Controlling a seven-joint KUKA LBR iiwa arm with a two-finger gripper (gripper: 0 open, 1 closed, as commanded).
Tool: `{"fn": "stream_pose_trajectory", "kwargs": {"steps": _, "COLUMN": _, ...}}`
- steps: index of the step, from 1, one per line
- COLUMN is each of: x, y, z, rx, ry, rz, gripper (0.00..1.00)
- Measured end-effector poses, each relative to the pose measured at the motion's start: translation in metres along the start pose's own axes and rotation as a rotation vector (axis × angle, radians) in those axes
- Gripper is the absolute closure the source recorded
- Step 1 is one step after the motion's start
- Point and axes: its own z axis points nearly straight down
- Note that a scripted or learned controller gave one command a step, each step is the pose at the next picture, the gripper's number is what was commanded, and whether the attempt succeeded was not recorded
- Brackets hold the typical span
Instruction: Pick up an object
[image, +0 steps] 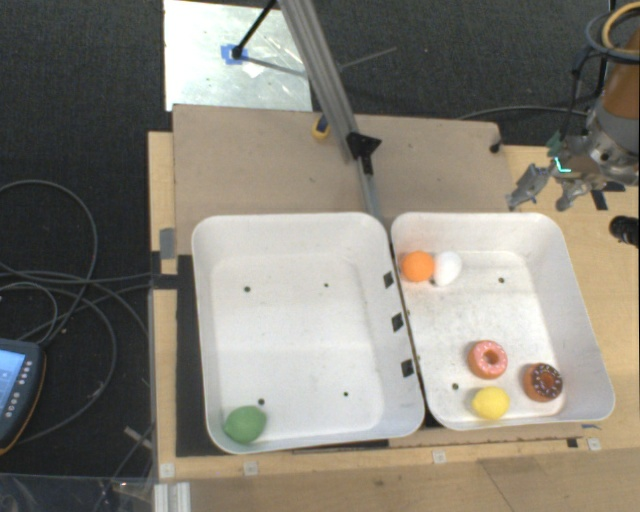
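Observation:
My gripper (548, 191) hangs at the upper right, above the bench just beyond the right bin's (575, 262) far edge, with its two fingers spread open and nothing between them. In the right bin lie an orange ball (417, 266) touching a white ball (446, 268) near the far left corner. A pink frosted donut (488, 359), a chocolate donut (544, 381) and a yellow lemon-like ball (490, 403) sit near the front right. A green ball (244, 424) rests in the left bin's (210, 300) front left corner.
A slanted grey metal pole (330, 85) crosses the bench behind the bins. Black clips (397, 321) join the two bins along their shared edge. Cables and a tablet (15, 385) lie on the floor at left.

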Motion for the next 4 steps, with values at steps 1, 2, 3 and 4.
{"fn": "stream_pose_trajectory", "kwargs": {"steps": 1, "x": 0.0, "y": 0.001, "z": -0.003, "rx": -0.003, "ry": -0.002, "rz": -0.002, "gripper": 0.0}}
{"fn": "stream_pose_trajectory", "kwargs": {"steps": 2, "x": 0.009, "y": -0.004, "z": 0.049, "rx": 0.0, "ry": 0.0, "rz": -0.001, "gripper": 0.0}}
{"fn": "stream_pose_trajectory", "kwargs": {"steps": 3, "x": 0.008, "y": 0.006, "z": 0.098, "rx": -0.001, "ry": -0.001, "rz": -0.002, "gripper": 0.0}}
{"fn": "stream_pose_trajectory", "kwargs": {"steps": 4, "x": 0.008, "y": 0.005, "z": 0.149, "rx": 0.009, "ry": 0.001, "rz": 0.0, "gripper": 0.0}}
